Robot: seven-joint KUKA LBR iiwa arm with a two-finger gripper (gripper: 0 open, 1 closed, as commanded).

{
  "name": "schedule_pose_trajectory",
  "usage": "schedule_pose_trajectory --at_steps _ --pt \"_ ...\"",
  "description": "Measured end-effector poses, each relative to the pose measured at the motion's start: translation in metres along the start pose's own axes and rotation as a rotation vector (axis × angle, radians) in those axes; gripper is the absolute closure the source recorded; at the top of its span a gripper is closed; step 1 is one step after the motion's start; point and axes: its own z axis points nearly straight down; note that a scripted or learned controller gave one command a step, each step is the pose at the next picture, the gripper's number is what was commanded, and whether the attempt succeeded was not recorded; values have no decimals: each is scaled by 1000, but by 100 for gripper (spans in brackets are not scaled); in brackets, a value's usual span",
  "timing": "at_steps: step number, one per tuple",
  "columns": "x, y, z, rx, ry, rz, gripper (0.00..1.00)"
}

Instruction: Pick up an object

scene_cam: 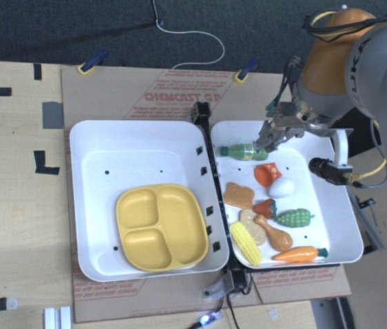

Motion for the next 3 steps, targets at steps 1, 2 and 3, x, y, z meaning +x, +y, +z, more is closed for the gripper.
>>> schedule_pose_trajectory --at_steps 1,2,3 --pt "35 21 -15 -2 0 1 100" --pt "20 24 3 2 -3 7 100" --pt "27 14 -1 1 -2 7 100"
